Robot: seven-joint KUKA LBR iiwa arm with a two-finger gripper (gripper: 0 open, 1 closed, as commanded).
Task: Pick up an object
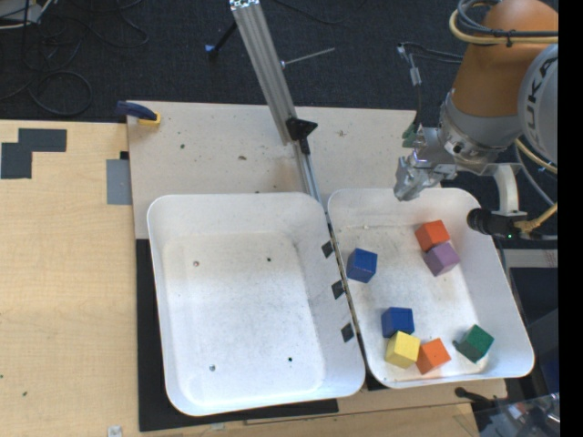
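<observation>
The bench (64, 271) fills the lower left, pale wood, with its left and bottom parts cut off by the frame. On it sit two white bins side by side. The left bin (173, 335) holds only dark specks. The right bin (510, 335) holds seven blocks, and its far rim is partly covered by the arm.

The arm (496, 71) comes in from the upper right; its orange band is large and close to the camera, and its upper part runs out of frame. Cables loop over it and hide part of the wrist. A slanted metal post (269, 71) with a checkered tip rises from behind the bins.

The gripper (412, 185) hangs over the right bin's far left corner. It is small, grey and blurred against the bench, so I cannot tell how it is set, and nothing shows held in it.

The blocks all lie apart from the gripper, nearer the camera. The orange block (432, 235) is closest, down and to the right, touching the purple block (442, 258). The blue block (362, 265) lies near the divider. A second blue block (397, 320), a yellow block (403, 349) and a second orange block (434, 355) cluster at the near rim, the green block (475, 343) just beside them.
</observation>
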